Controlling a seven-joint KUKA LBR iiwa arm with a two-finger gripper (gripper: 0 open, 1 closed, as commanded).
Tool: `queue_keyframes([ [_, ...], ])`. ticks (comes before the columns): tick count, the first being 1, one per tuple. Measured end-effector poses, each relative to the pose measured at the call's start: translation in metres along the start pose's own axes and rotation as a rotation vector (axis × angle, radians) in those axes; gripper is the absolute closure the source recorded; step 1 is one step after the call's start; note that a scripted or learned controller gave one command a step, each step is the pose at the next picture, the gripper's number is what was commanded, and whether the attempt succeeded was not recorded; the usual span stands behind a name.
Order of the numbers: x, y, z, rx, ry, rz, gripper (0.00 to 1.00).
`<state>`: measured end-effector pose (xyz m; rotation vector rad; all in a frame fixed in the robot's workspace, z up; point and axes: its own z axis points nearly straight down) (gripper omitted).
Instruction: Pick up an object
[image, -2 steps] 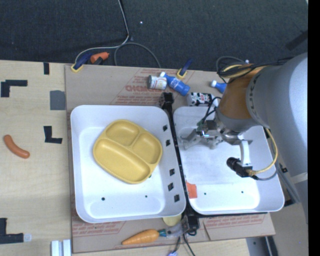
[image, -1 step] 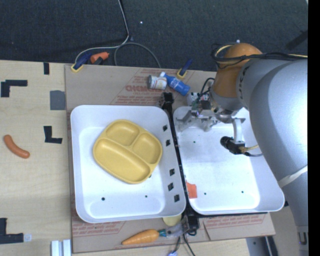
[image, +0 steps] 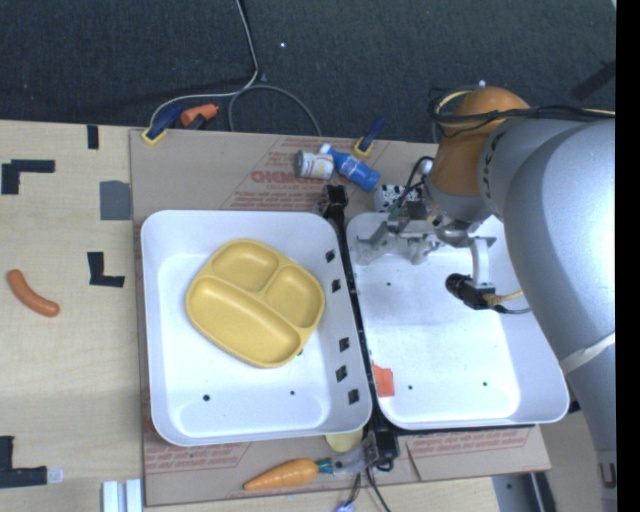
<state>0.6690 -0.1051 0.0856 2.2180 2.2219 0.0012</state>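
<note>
A yellow divided plate (image: 256, 300) lies in the left white bin (image: 165, 300). A small orange-red piece (image: 383, 380) rests by the left wall of the right white bin (image: 500, 400). My gripper (image: 403, 232) hangs low over the far left corner of the right bin, below the orange wrist band (image: 462, 160). It is well apart from the orange-red piece and across the divider from the plate. Nothing shows in its grasp.
A blue and white bottle (image: 338, 165) lies on the cardboard behind the bins. An orange toy carrot (image: 283, 475) sits in front of the bins, and a toy sausage (image: 32, 293) lies far left on the bench. Black clips (image: 340, 345) line the divider. The arm's grey body (image: 570, 250) covers the right side.
</note>
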Motion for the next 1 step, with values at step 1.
queue_keyframes([
  [1,0.0046,-0.0002,0.0001,0.000,-0.002,0.001,0.00],
])
